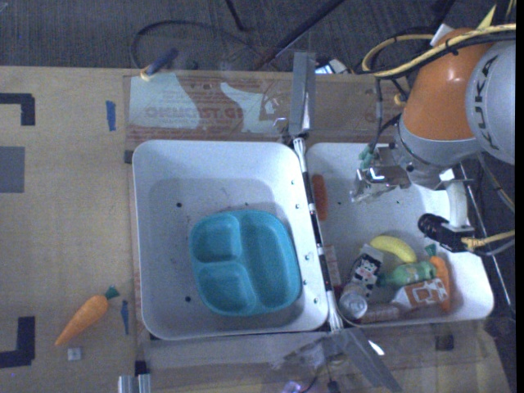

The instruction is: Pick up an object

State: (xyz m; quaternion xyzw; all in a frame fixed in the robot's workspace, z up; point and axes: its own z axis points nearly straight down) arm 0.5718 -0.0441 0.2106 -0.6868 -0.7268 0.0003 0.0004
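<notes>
White bench bins [147, 244]: teal tray [243, 262] left, toy clutter [397, 278] right.

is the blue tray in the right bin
No, the blue tray lies in the left bin; the right bin holds the banana and other small items.

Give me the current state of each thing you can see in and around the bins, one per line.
gripper: hovering over the right bin's upper part, nothing seen between its fingers
blue tray: lying flat, right side up, in the left bin
banana: lying in the right bin, in the pile
can: on its side at the pile's near edge
toy carrot: lying on the bench, outside both bins
</notes>
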